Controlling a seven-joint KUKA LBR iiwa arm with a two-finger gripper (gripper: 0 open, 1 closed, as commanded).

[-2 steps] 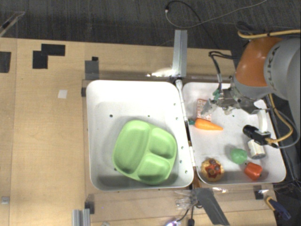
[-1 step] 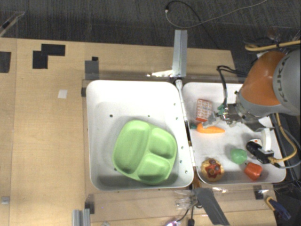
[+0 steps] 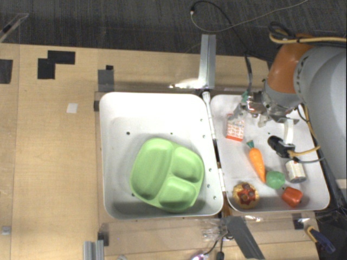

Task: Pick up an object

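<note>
- The bench (image 3: 49, 161) is seen from above at a slant, with two shallow white bins set side by side on it and touching along their inner edges.
- The left bin (image 3: 116, 118) is occupied by a green divided plate (image 3: 165, 173), which lies toward the bin's near right corner and is tilted slightly.
- The right bin (image 3: 227, 172) is where the objects available for picking are found, all of them resting on the bin floor.
- A red-and-white packet (image 3: 235, 129) is placed near the far left corner of the right bin, just beside the gripper.
- A carrot (image 3: 256, 162) is laid near the middle of the right bin, its green top toward the far edge.
- A green object (image 3: 275, 179) is found touching the carrot's near tip.
- A red object (image 3: 291, 196) is set just beside the green object, toward the near right corner.
- A dark round fruit (image 3: 245, 194) is placed at the near edge, close to the near left corner.
- The arm (image 3: 320, 85), marked by its orange band (image 3: 282, 69), is extended in over the far right corner of the right bin.
- The gripper (image 3: 254, 105) is positioned at the far edge of the right bin. Whether it is open or closed, and whether anything is held, cannot be told.
</note>
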